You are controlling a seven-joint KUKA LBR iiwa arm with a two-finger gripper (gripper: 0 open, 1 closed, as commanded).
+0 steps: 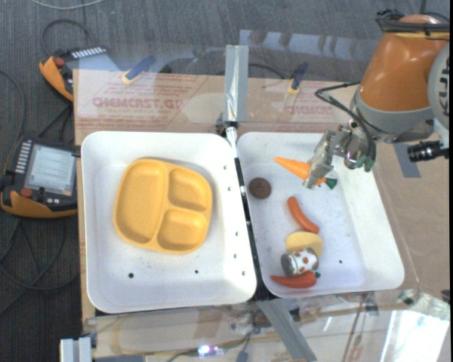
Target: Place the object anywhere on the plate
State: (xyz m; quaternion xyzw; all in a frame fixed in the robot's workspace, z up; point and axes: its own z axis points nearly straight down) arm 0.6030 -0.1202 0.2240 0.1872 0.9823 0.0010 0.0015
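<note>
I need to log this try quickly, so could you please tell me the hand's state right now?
Hand: down at the green end of the carrot in the right bin; open or closed cannot be told.

The arm (pixel 408 81) was a bulky rounded body with a glossy orange band above a grey collar. Thin black cables looped beside it. At about eight o'clock of the collar sat its small metallic hand (pixel 321 173).

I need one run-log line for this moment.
hand: over right bin, at carrot | plate: left bin, nothing on it | placing: not done
</note>
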